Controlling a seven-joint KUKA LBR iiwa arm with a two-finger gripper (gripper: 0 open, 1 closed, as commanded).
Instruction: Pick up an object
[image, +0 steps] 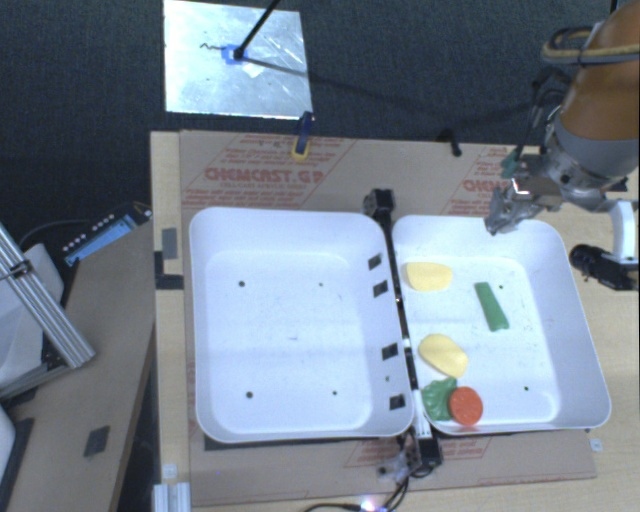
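Below the end effector (503, 216), yellow piece (428, 276), green stick (491, 305), well apart

The arm (600, 110) is running off the right and top edges. The gripper (503, 218) is appearing too small and blurred to read.

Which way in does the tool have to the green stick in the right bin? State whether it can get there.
Probably yes. The tool hangs over the far rim of the right bin, and the green stick lies apart from the yellow pieces, with bare floor around it. Nothing stands between them, so a descent from above looks free.
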